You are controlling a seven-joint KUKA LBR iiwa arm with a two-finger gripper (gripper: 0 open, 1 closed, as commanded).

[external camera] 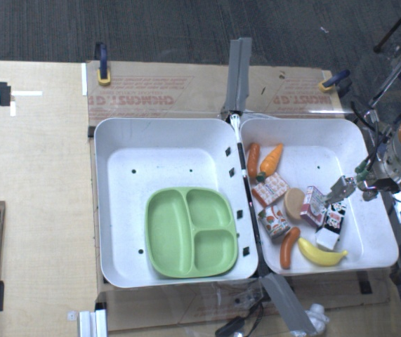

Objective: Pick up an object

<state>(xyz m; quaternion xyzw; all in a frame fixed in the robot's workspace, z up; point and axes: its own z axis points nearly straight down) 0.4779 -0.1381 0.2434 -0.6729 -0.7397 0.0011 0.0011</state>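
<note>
The right bin (326,137) holds several toy foods. An orange carrot (272,158) and a red sausage (253,161) lie at its back left. Lower down are a small red-and-white box (272,187), a tomato-print carton (273,221), a tan round piece (295,203), a pink carton (313,205), a black-and-white carton (332,227), a second sausage (288,248) and a yellow banana (321,255). My gripper (338,188) reaches in from the right. It hangs low just right of the pink carton and above the black-and-white carton. Nothing is visibly held.
The left bin (116,188) carries a green divided plate (192,232). A grey divider post (239,76) stands behind the two bins. The arm (397,156) crosses the right bin's right wall. Bare floor shows at the right bin's back right (326,160).
</note>
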